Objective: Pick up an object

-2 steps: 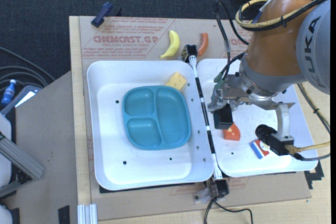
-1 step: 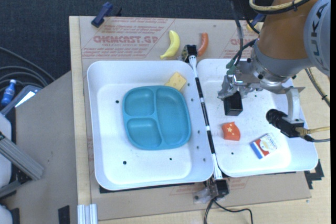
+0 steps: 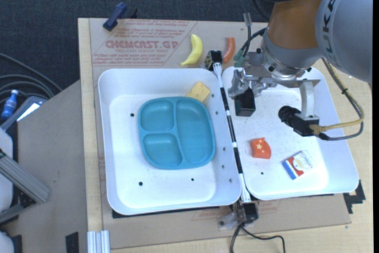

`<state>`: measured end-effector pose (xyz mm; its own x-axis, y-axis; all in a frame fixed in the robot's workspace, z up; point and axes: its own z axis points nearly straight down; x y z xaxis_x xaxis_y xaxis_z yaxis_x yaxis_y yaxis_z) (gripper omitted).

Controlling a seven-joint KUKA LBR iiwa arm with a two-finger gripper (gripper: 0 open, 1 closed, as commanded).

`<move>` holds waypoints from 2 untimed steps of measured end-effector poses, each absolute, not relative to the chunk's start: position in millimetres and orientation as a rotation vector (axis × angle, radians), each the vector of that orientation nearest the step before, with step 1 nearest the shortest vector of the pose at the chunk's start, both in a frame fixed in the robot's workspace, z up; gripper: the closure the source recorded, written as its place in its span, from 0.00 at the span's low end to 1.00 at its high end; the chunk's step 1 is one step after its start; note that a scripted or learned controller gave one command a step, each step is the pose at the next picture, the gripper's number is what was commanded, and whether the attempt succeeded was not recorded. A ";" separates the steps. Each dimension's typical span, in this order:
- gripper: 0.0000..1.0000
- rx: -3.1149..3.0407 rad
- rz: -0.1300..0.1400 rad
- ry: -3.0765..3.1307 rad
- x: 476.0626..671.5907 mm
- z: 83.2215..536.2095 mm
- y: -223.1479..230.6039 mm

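My gripper (image 3: 244, 105) hangs low over the far left part of the right bin (image 3: 331, 183), close to the divider between the bins. Nothing shows in its grasp. A red-orange object (image 3: 260, 148) lies on the right bin's floor, a little nearer the camera and to the right of the gripper. A small white packet with blue and red print (image 3: 297, 165) rests further right. In the left bin (image 3: 118, 181) lies a blue divided plate (image 3: 176, 131), with a yellow block (image 3: 199, 92) just behind it.
A banana (image 3: 192, 50) and an orange piece (image 3: 228, 47) lie on the cardboard behind the bins. A black part on a cable (image 3: 294, 119) sits over the right bin beside the gripper. The grey and orange arm (image 3: 308, 3) covers the far right corner.
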<state>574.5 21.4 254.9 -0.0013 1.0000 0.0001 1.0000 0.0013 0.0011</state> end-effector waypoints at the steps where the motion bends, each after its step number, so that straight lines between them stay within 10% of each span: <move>1: 1.00 2.221 0.001 2.219 583.5 248.8 -18.6; 2: 1.00 2.223 -0.003 2.225 531.5 254.2 42.4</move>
<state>531.5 42.4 254.2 -0.0008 1.0000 0.0012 1.0000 0.0008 -0.0037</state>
